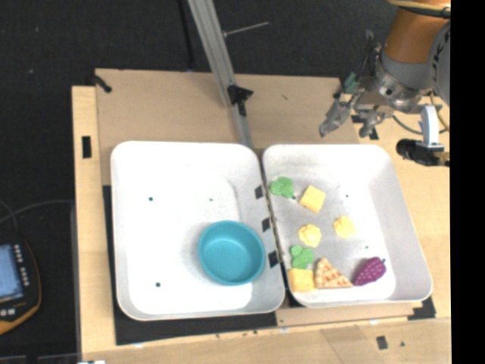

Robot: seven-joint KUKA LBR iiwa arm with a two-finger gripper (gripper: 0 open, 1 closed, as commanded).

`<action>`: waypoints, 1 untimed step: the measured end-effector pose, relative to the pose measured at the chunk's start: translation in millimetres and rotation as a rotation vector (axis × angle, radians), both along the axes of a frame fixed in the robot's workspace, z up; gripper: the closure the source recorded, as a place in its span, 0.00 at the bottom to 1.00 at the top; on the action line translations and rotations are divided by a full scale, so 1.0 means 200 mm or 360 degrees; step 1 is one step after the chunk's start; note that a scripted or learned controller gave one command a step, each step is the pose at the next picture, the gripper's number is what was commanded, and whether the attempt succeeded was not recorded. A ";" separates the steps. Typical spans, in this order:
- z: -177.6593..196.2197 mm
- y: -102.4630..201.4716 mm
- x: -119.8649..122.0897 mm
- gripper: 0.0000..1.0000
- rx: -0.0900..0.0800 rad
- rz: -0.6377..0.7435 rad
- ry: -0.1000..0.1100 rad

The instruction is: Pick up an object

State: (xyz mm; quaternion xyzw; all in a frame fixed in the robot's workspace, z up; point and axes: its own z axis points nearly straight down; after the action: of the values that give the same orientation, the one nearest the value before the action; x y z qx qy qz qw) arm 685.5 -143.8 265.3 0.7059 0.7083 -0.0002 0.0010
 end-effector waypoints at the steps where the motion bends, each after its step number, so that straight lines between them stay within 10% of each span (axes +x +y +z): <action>1: 0.00 0.00 0.00 0.00 -0.0002 0.0000 0.0001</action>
State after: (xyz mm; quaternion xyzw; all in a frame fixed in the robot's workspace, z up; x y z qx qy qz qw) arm 685.3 -144.4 265.4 0.7058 0.7084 -0.0008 0.0013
